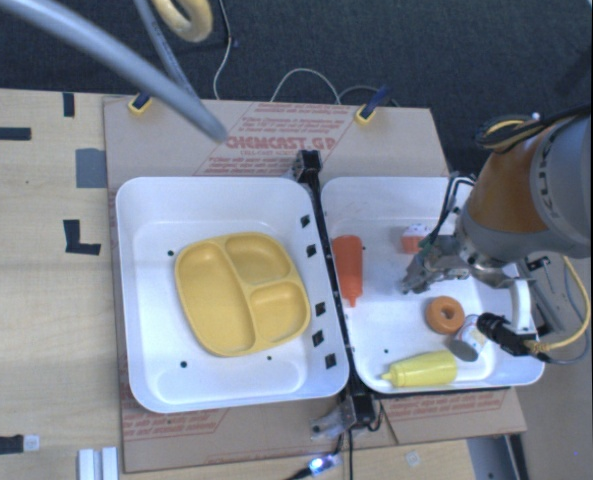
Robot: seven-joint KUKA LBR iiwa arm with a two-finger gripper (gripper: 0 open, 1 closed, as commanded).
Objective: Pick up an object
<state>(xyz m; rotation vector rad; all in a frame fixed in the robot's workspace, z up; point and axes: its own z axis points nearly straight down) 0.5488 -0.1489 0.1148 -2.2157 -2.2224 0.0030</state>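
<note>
My gripper (419, 276) hangs low over the right bin (376, 203), near its middle. A brown donut (444, 315) lies just below and to the right of it. Just above it, a small orange and white piece (412, 238) sits apart from it. Along the bin's left wall lies an orange carrot-shaped toy (348, 267). A yellow squeeze bottle (421, 370) lies on its side at the front edge, with a small grey piece (463, 348) beside it. I see nothing held in the gripper.
The left bin (141, 213) holds a yellow divided plate (242, 293). A black divider (321, 268) separates the two bins. The arm's grey and orange wrist (521, 193) and its cables crowd the right bin's right side.
</note>
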